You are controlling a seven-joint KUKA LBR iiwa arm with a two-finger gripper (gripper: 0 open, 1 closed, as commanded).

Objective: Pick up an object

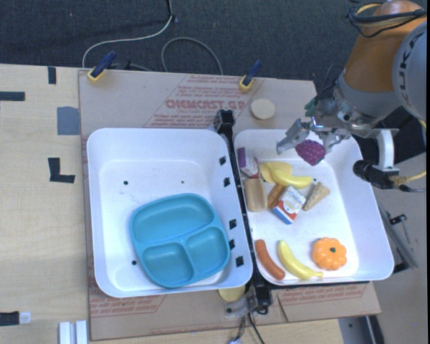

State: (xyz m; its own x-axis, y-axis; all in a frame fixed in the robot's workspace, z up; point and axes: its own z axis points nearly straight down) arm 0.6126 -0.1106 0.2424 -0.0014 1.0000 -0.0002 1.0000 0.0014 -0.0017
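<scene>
While two white bins sit side by side, the left bin (104, 192) holds one blue tray (179, 239). The right bin (365, 228) holds two bananas (285, 174), one sausage (269, 259) and one small pumpkin (329, 254). At its far edge, the gripper (309, 143) clamps a purple grape bunch (311, 151), too rounded to show direction. Red cardboard lettering (201, 104) reads partly "CHEMCAST".

two white bins (100, 192) on bench (29, 213)
</scene>
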